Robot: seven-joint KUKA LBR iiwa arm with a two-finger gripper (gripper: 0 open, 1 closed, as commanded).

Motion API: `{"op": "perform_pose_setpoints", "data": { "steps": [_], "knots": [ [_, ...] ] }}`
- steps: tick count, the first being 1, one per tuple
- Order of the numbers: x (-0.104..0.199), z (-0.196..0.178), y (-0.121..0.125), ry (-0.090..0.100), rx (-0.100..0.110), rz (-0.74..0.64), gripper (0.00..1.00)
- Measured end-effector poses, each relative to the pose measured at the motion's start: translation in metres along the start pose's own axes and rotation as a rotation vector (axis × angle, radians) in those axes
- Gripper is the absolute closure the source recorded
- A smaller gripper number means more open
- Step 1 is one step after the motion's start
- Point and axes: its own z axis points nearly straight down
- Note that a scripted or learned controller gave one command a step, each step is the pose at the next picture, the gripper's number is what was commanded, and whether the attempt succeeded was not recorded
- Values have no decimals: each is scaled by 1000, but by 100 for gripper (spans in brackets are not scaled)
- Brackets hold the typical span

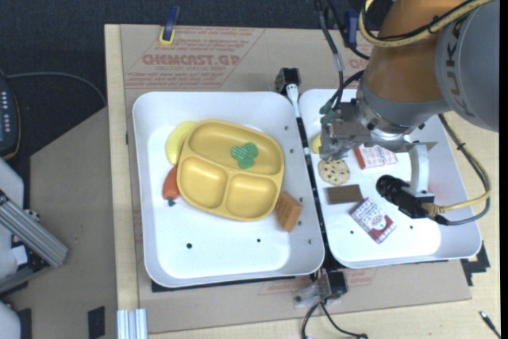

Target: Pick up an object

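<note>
My gripper (332, 144) hangs over the left part of the right bin (452, 238), reaching in from the right. Just in front of it lies a round chocolate-chip cookie (334, 170). A small yellow item (316, 144) peeks out at the gripper's left side, against the bin's wall. A brown bar (344, 194) lies in front of the cookie, and a red-and-white packet (372, 218) sits to its right. A second red-and-white packet (375, 157) lies partly under the wrist.
The left bin (151, 123) holds a yellow divided plate (226, 186) with a green piece (245, 154) on it, an orange carrot (171, 185) and a yellow item (178, 139) beside it, and a brown chunk (288, 211). A black cable fitting (403, 198) hangs over the right bin.
</note>
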Motion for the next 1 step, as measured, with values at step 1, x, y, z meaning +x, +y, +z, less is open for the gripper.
{"op": "perform_pose_setpoints", "data": {
  "steps": [1],
  "knots": [
    [43, 10, -28, 0, 2, 2, 100]
  ]
}}
